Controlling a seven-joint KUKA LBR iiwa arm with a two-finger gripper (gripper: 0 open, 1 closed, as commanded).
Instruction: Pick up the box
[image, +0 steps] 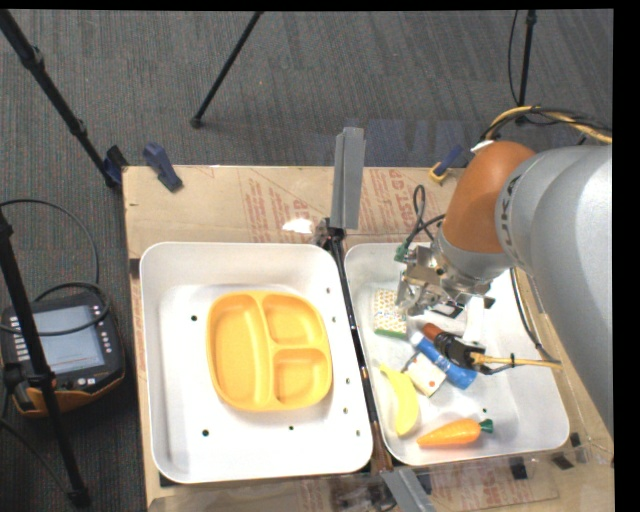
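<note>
The box (389, 311) is small and white with a pattern of coloured dots and a green edge. It lies in the right bin (530, 420), near that bin's left wall. My gripper (424, 294) hangs low over the bin just right of the box, close to its upper right corner. The metal wrist and the orange band above it hide the gripper's tip. I cannot tell whether it touches the box.
The right bin also holds a blue tube (447, 361), a small white block (425, 378), a banana (402, 401), a carrot (455, 432) and a thin brush (515, 361). A yellow divided plate (268, 350) lies in the left bin (180, 300).
</note>
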